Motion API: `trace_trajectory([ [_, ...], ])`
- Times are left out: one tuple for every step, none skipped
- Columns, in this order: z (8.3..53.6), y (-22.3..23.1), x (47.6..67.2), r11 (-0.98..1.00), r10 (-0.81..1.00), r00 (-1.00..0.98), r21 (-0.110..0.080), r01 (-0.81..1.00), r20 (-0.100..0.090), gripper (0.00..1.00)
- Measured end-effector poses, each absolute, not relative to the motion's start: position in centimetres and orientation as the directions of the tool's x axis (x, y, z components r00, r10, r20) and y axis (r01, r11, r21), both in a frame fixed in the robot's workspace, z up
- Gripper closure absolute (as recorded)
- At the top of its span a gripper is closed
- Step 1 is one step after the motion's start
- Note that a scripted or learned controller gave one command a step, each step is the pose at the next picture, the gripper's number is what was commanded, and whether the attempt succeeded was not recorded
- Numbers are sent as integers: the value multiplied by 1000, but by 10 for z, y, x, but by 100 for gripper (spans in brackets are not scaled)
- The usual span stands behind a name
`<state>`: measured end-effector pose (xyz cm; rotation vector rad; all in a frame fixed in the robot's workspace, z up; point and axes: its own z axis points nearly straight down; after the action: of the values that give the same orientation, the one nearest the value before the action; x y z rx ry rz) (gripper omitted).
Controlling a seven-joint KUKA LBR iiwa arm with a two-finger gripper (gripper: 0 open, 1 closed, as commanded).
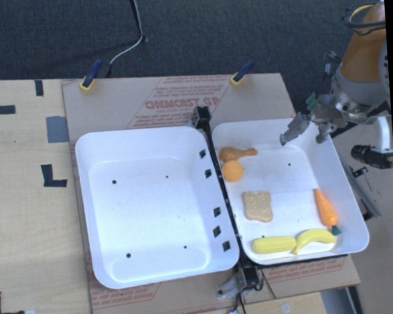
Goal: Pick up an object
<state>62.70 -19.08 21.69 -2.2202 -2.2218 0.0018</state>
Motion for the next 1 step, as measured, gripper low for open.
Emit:
trace_trajectory([
  [227,-190,627,2,1000,-2,0,1000,-1,100],
])
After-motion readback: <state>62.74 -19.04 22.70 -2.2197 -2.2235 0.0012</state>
